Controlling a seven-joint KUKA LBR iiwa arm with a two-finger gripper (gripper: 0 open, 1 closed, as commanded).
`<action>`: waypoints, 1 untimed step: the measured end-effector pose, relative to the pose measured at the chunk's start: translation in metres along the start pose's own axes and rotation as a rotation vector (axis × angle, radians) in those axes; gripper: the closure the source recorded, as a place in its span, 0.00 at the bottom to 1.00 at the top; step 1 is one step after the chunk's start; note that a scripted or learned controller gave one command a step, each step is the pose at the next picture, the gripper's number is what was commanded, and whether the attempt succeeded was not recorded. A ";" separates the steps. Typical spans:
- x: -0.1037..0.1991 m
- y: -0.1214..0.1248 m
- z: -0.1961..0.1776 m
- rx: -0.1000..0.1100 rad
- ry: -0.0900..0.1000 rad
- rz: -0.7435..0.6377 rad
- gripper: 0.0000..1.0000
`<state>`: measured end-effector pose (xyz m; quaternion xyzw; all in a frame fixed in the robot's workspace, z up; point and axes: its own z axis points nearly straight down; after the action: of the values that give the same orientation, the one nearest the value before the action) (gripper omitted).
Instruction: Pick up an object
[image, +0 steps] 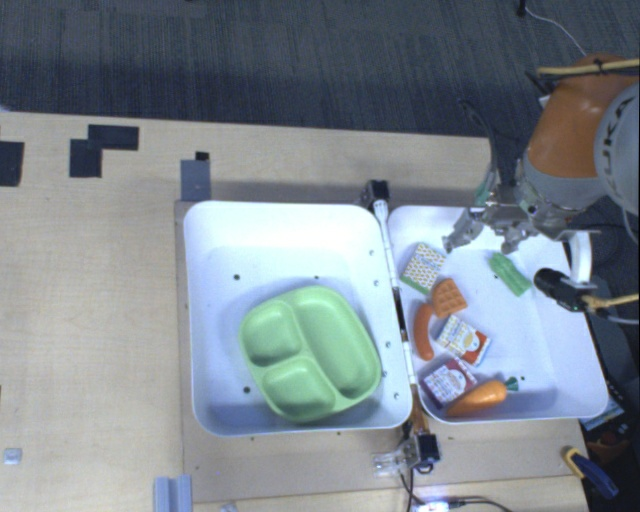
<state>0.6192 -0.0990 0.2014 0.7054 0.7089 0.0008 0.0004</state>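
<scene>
We see the gripper (492, 228) poised over the upper part of the right bin (560, 400), its two fingers spread apart with nothing between them. We judge this to be an approach posture: the open fingers are held above the clutter so that they can descend around a chosen item.

Candidate objects lie in the right bin. Nearest the gripper are a small yellow patterned packet (423, 266), flat and rectangular, and a green block (510, 274), short and bar-shaped, lying just beside the gripper's right side. Lower in the bin we find an orange waffle-textured piece (449, 296), a reddish sausage-shaped toy (424, 331), a white and red carton (463, 339), a second printed packet (448, 381) and a toy carrot (477, 396), smooth and tapered. These lower items crowd together, several touching, which we expect would hinder a clean grasp.

The left bin (215, 300) holds a pale green divided tray (310, 350), moulded plastic with three compartments and rounded corners. Both bins are shallow, white and smooth-walled, set side by side on a light wooden bench (90, 330).
</scene>
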 end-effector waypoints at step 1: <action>-0.041 0.026 0.106 -0.010 -0.003 0.003 0.00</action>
<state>0.6458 -0.1400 0.0957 0.7064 0.7078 0.0033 0.0052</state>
